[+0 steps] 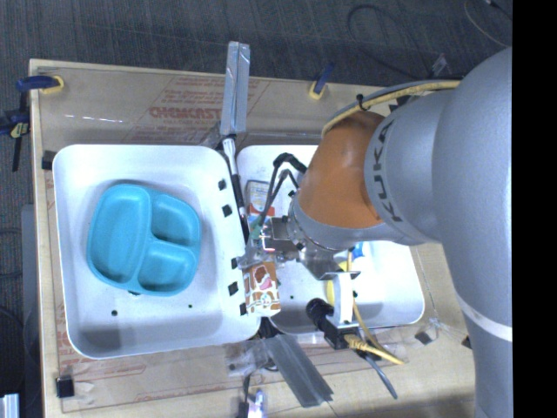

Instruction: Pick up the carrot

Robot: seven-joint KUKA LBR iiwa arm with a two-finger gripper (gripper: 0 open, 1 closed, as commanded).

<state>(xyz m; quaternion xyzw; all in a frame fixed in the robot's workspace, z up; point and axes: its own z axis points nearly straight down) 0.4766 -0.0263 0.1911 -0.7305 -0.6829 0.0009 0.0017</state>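
Observation:
My gripper [261, 255] hangs low over the left side of the right bin [400, 299], close to the wall between the two bins. The arm's orange band and grey body cover most of that bin. Just below the gripper lies a brown, white and orange patterned object [263, 289], touching or nearly touching it; I cannot tell whether it is held. A small pale packet with an orange-red mark [255, 195] lies at the bin's far left, behind the gripper.
The left bin [78, 320] holds a blue divided plate [144, 238]. A bit of something blue [362, 251] peeks out beside the arm in the right bin. A grey metal bar [233, 85] stands at the back between the bins.

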